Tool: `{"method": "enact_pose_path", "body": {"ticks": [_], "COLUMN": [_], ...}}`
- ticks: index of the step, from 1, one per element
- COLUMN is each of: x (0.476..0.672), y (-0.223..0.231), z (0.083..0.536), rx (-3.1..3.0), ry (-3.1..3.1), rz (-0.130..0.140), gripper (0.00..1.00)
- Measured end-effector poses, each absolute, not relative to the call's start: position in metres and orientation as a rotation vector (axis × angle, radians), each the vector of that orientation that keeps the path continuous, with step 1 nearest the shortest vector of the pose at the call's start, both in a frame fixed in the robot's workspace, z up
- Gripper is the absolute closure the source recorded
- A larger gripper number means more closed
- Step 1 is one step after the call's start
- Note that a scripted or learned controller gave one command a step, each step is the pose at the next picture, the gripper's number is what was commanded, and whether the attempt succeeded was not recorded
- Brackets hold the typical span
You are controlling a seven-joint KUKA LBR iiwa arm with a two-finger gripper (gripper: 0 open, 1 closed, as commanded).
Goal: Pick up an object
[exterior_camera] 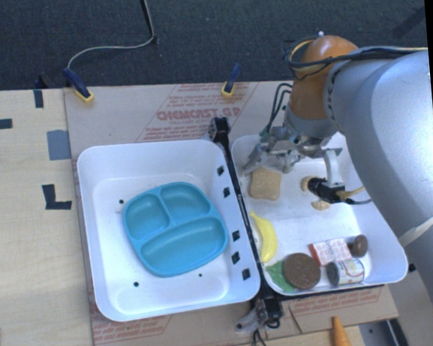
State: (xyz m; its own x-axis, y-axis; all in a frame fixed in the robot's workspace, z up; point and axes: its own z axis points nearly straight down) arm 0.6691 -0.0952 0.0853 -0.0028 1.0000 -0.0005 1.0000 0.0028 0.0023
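The robot's tool hangs spread, gripping nothing, just above a tan sponge near the right bin's far left corner; a straight drop with fingers straddling the sponge looks the surest grasp.

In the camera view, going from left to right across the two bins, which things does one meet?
Blue divided plastic plate → yellow banana → round brown cookie → red-and-white packet → small dark brown ball.
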Motion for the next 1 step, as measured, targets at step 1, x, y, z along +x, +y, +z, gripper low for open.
{"method": "enact_pose_path", "body": {"ticks": [1], "x": [0.6688], "y": [-0.0993], "z": [0.0854], "rx": [2.217], "ry": [2.223], "rz": [0.0], "gripper": [0.0]}}
